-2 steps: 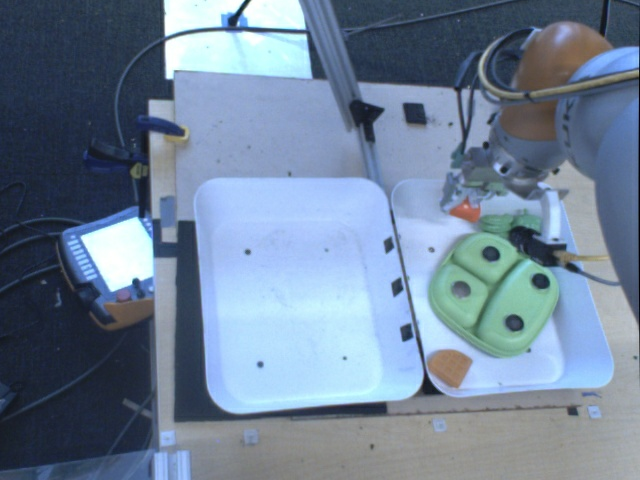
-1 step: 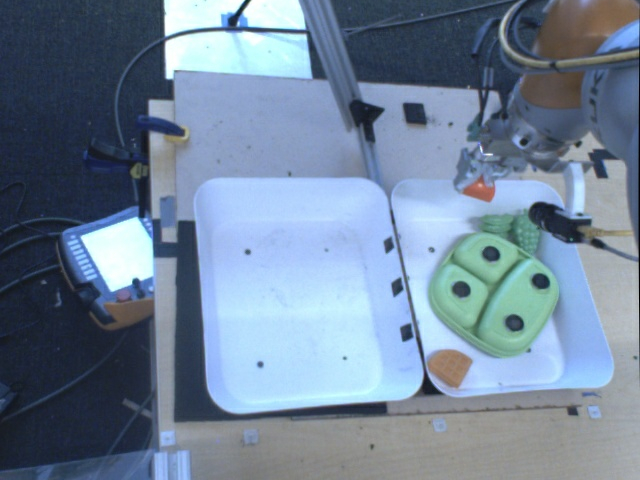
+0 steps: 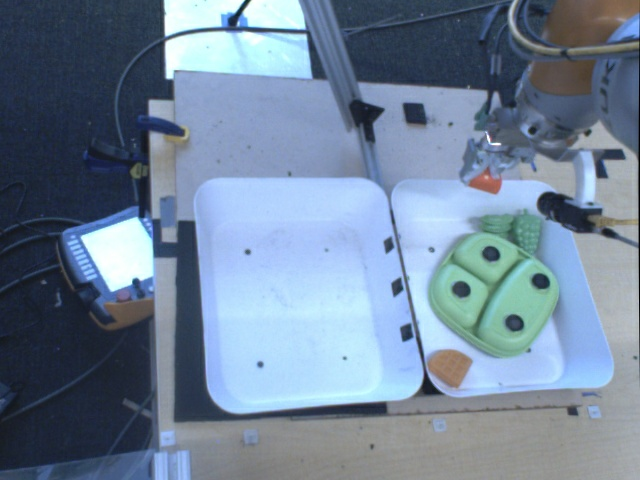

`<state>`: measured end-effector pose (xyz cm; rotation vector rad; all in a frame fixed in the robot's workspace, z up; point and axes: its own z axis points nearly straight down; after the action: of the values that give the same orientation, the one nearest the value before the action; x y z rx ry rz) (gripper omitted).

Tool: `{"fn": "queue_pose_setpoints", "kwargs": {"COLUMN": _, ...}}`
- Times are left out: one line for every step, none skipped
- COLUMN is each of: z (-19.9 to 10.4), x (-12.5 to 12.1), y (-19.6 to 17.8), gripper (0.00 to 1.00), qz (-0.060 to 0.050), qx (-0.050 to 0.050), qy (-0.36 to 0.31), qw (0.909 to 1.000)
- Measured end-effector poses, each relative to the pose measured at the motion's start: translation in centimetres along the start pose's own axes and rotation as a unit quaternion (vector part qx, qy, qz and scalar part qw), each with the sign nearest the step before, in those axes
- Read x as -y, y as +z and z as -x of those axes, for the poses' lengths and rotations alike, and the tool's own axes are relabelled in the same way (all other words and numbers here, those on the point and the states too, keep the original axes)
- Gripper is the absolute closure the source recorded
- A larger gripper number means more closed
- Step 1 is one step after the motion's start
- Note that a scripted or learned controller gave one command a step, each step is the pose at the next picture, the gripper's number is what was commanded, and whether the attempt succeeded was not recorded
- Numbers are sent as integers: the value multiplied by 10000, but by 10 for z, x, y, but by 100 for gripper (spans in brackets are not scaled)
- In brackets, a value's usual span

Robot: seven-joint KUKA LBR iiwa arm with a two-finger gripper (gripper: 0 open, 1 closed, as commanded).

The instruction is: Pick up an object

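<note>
My gripper [image 3: 484,171] hangs over the far rim of the right bin [image 3: 590,348], near its back left corner. A small orange-red object [image 3: 487,181] sits between its fingertips, lifted off the bin floor, and the fingers are shut on it. Lower in the same bin lies a large light-green piece with three round lobes [image 3: 495,293], each with a dark dot. A small knobbly green object [image 3: 524,228] rests just behind it. An orange wedge [image 3: 450,368] lies at the bin's front left corner.
The left bin [image 3: 290,288] stands beside the right one, their rims touching in the middle. A grey metal pole [image 3: 335,53] slants over the board behind the bins. A handheld pendant [image 3: 110,263] lies on the floor to the left.
</note>
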<state>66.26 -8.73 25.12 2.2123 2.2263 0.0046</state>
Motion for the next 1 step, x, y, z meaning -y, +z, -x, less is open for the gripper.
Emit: {"fn": "queue_pose_setpoints", "kwargs": {"z": -48, "x": 26, "y": -6, "gripper": 100, "qz": -14, "qx": -8, "qy": -14, "qw": 10000}}
